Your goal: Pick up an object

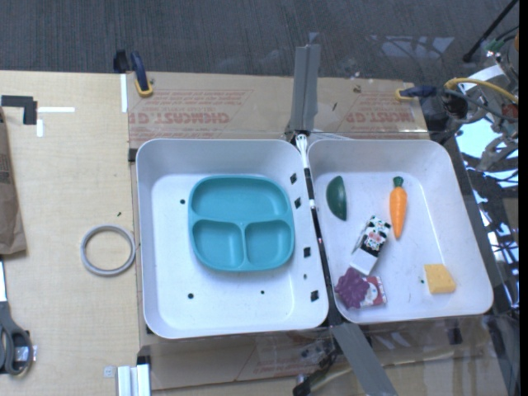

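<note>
Light wooden table (66, 180) carries 2 shallow white plastic bins side by side, touching along a central seam: left bin (157, 246) and right bin (450, 180). Brown cardboard sheet with red lettering (206, 106) lies flat under the far edges of both bins. On bare wood left of the left bin: 1 grey ring of tape (107, 249), apart from the bin wall. Brown paper item (10, 196) at the left edge, partly cut off. Scissors (12, 346) at lower left corner.

In the right bin (462, 221) lie a green leaf-shaped piece (337, 197); an orange carrot (398, 207); a cow-print carton (371, 244); purple grapes (355, 287); a yellow sponge (440, 279).
</note>
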`<action>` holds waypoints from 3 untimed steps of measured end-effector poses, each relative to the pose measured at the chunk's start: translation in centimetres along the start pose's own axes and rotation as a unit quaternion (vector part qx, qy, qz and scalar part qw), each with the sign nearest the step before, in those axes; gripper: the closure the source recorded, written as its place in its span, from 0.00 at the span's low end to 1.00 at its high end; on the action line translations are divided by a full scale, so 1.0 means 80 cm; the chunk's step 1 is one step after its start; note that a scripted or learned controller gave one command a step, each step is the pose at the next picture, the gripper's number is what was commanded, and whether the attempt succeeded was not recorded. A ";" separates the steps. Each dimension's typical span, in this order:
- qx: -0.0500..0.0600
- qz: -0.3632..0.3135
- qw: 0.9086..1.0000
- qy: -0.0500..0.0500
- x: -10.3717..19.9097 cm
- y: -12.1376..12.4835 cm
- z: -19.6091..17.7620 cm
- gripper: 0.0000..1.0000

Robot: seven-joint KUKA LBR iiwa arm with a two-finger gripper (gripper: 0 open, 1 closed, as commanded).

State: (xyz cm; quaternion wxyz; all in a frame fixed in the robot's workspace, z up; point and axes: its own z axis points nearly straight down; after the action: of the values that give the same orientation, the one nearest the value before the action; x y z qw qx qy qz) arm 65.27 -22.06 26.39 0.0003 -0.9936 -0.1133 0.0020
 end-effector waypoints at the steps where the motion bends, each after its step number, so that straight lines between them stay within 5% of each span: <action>1: 0.000 0.000 1.000 0.000 0.000 0.000 0.000 0.00; 3: 0.000 0.000 1.000 0.000 0.000 0.000 0.000 0.00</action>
State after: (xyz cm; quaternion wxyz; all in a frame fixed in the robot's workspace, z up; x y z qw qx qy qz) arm 65.27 -22.06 26.38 0.0003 -0.9936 -0.1133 0.0020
